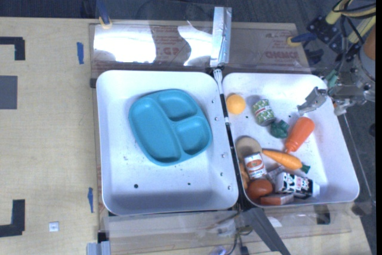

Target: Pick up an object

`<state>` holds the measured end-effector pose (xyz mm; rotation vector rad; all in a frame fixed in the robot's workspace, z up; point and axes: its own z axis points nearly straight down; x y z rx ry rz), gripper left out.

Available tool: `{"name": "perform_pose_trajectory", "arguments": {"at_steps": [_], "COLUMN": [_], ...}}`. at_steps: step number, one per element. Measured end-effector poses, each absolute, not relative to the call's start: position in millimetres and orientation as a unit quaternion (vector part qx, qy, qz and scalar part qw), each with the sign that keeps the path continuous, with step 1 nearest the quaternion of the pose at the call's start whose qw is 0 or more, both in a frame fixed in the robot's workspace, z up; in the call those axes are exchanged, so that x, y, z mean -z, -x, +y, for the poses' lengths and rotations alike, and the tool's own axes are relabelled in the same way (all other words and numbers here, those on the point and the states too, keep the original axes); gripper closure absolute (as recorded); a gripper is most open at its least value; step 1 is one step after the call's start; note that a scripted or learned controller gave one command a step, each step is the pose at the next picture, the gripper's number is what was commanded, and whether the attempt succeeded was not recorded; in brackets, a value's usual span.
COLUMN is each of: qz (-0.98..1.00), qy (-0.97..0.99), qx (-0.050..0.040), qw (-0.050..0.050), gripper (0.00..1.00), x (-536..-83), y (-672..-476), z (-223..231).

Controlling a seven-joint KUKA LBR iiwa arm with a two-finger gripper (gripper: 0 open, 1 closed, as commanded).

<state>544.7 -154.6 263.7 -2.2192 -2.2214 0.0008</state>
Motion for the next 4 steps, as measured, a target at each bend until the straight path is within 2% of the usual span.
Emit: {"name": "perform_pose_trajectory", "arguments": {"at_steps": [1, 2, 3, 4], "qz": [-0.729, -0.790, -0.789, -0.796], "qy": [0.685, 0.613, 0.614, 0.605], "qx": [0.0028, 0.0069, 0.0052, 0.0026], "qw": [-0.006, 0.002, -0.004, -0.005], "gripper": [0.00, 0.00, 1.00, 1.00], "x": [-124, -89, -99, -221], "y": [-572.6, -533.4, -534.1, -587.2], "z": [-175, -213, -216, -164]}}
